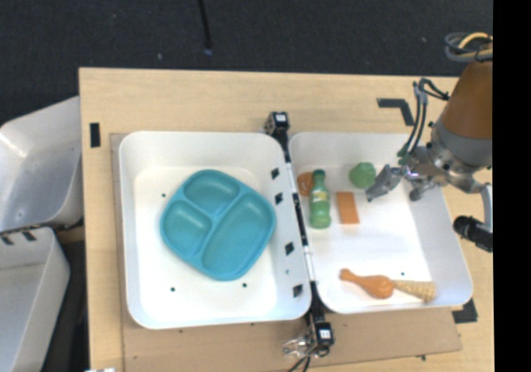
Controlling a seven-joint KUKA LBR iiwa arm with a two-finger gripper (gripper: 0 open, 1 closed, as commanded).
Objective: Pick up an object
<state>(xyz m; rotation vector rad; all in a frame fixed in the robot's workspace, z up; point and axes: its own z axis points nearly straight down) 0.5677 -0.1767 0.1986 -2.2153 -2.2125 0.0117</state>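
Gripper (400,182) sits over the right bin (440,254), fingers spread apart, nothing between them. It hangs above the bin floor at the top right; how high, I can't judge from this angle.

Nearest pick candidate: green ball (362,173), just off the left fingertip. A bit further out the same way, orange block (349,209) lying flat, with the green bottle (319,198) beside it, near the bin divider. Toward the bin's near edge, well apart from the gripper, a drumstick-shaped orange toy (367,282) touching an ice-cream cone (415,288).

My call: go for the ball or the block. Ball will likely roll, so centre the jaws over it before dropping. Block is flat, so close across its narrow side.

Bottle has a pale label band, print too small to read. No other writing legible.
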